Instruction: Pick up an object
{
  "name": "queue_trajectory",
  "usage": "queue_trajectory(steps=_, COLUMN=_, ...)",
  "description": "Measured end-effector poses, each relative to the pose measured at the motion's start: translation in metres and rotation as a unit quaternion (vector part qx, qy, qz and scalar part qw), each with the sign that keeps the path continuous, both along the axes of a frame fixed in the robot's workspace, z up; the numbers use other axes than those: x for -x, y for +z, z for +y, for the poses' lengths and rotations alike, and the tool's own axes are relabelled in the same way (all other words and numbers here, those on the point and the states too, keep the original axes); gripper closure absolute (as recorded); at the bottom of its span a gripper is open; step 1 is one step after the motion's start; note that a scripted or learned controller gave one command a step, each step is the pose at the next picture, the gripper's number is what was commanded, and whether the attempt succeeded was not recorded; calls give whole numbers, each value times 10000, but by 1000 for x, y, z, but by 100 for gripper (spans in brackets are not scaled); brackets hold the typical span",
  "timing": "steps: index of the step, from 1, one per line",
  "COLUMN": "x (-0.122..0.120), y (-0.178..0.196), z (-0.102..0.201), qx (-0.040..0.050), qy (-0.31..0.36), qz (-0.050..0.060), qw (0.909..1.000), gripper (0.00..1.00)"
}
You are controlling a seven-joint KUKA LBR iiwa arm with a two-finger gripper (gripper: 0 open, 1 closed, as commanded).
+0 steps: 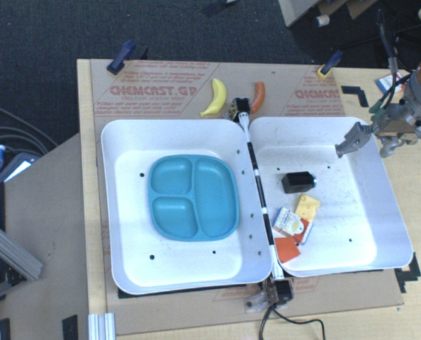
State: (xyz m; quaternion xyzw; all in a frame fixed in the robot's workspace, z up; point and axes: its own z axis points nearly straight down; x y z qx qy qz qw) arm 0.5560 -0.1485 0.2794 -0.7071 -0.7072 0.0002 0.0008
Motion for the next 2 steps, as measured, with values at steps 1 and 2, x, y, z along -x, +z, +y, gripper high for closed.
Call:
queue_trajectory(steps=1, x=-19, y=-184, z=38, qx=0, qy=2, qz=7, qw=10000, gripper=0)
queue_trajectory(steps=2, x=-20, y=-174, z=38, qx=0, qy=-7, qz=-4, qw=10000, gripper=100)
